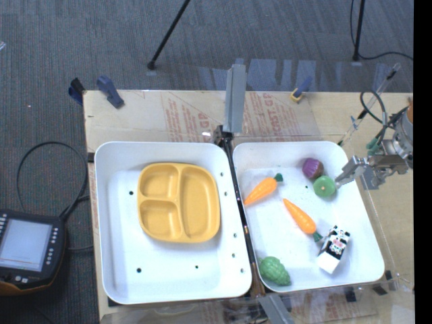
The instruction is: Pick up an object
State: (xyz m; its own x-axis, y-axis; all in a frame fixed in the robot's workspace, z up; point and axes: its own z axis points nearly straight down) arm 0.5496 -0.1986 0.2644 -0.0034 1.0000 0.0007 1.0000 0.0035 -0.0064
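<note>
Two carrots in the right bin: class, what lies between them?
Nothing. In the camera view, bare white bin floor separates the upper-left carrot from the lower-right carrot.

A yellow divided plate lies in the left bin. A tablet sits on the floor, far left.

The right bin holds six toys. A purple round one sits at 1 o'clock, touching a green round one just below it. One orange carrot lies slanted at 10 o'clock. Another carrot lies near the middle. A small cow-print milk carton lies at 5 o'clock. A bumpy green veggie sits at 7 o'clock.
</note>
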